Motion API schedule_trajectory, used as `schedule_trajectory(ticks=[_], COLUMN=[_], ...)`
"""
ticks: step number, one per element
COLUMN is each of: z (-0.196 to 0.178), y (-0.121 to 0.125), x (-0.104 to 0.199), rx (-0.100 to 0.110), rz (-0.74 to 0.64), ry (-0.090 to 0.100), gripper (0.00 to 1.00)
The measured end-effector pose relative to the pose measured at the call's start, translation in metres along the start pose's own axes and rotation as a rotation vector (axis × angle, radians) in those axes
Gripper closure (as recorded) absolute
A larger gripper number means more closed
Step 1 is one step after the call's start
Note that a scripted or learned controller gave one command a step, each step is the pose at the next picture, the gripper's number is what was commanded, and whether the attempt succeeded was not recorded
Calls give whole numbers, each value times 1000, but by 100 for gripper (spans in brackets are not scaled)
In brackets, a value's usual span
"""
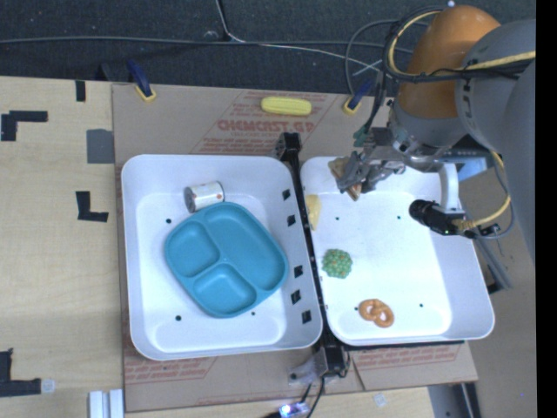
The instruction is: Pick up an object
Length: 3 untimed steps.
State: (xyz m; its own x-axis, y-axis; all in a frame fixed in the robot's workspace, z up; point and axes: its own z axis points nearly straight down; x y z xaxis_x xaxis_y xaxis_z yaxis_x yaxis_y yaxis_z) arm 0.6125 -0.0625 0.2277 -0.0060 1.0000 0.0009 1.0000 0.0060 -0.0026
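The grey arm with the orange band (448, 59) reaches in from the right, and its end effector (361, 175) sits low over the far left corner of the right white bin (452, 273). A small tan object (341, 174) lies at the tips of the end effector near that corner; whether it is clamped cannot be told, since the tips are too dark and blurred to read. Elsewhere in the right bin, a green bumpy ball-shaped object (338, 263) lies near the left wall, a brown pretzel-shaped object (376, 313) lies toward the near edge, and a pale yellow piece (312, 209) rests against the left wall. The left white bin (139, 233) contains a blue three-compartment plastic tray (224, 258) and, just beside the tray's far edge, a small silver can lying on its side (204, 196). A yellow banana-shaped object (285, 105) lies on the brown cardboard sheet (191, 116) covering the bench, beyond the bins.
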Motion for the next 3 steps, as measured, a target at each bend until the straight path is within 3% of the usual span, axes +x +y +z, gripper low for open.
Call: schedule_trajectory(ticks=[2, 3], z=[3, 8], y=[21, 33], x=[90, 152], rx=[-1, -1], rz=[1, 0], ry=[0, -1], gripper=[100, 100])
